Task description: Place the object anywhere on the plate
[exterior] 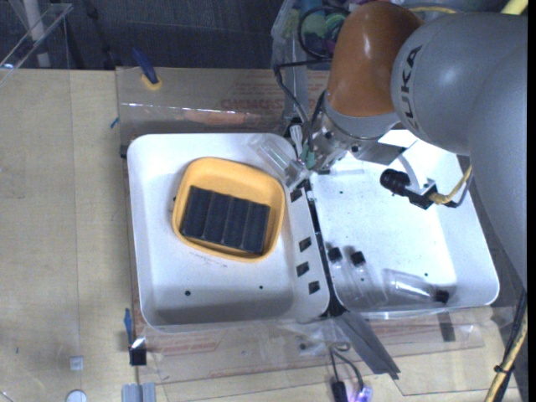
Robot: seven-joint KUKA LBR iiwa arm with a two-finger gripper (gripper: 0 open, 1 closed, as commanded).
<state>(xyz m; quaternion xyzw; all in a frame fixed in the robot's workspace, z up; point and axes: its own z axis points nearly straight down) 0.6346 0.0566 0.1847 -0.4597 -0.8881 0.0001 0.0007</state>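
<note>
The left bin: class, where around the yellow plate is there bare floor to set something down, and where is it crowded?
In the left bin, bare white floor lies below the yellow plate toward the near wall, and in a strip to its left. The upper right corner is crowded: the gripper hangs there by the divider.

the arm [452,65] hides the end effector and runs off frame.

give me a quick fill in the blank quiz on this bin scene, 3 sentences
1. The yellow plate lies in the ____ bin of the camera view.
2. The dark ridged object rests on the ____.
3. The band above the arm's wrist is ____.

Missing words: left; plate; orange
</note>
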